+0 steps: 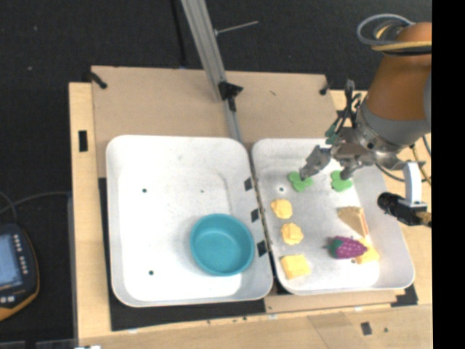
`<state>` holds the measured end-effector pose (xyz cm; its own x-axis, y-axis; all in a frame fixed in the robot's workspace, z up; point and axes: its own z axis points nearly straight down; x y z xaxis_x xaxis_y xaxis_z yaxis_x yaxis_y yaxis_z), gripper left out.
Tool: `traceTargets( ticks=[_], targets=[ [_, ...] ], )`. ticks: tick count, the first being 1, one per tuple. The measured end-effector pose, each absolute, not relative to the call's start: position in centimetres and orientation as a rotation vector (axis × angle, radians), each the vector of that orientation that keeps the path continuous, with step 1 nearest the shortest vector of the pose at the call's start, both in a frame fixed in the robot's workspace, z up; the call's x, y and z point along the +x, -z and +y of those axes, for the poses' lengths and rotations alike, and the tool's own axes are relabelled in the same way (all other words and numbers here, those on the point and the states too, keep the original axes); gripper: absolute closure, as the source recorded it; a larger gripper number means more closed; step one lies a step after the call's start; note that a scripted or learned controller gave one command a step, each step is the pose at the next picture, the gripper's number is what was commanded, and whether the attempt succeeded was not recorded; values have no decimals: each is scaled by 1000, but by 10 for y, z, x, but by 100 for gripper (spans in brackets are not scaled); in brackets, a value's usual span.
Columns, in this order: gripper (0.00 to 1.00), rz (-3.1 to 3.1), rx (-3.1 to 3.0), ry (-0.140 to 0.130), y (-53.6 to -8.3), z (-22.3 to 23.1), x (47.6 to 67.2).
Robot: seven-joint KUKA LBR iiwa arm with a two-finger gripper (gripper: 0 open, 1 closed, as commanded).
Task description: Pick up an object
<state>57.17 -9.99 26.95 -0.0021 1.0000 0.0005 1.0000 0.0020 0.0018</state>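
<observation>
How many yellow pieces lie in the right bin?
4, unless the arm hides more: one nearest the gripper, one below it, one at the front, one beside the purple toy.

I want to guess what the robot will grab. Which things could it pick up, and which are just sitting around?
For the job:
gripper, open, above the right bin
three yellow pieces
purple grapes toy
tan wedge

Just lying about:
blue bowl in the left bin
handheld controller at the far left
metal pole
</observation>
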Motion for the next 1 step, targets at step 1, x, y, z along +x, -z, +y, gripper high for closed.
traceTargets(
  ticks=[1],
  targets=[
    [0, 2221, 2220, -3, -269, -100, 572]
  ],
)
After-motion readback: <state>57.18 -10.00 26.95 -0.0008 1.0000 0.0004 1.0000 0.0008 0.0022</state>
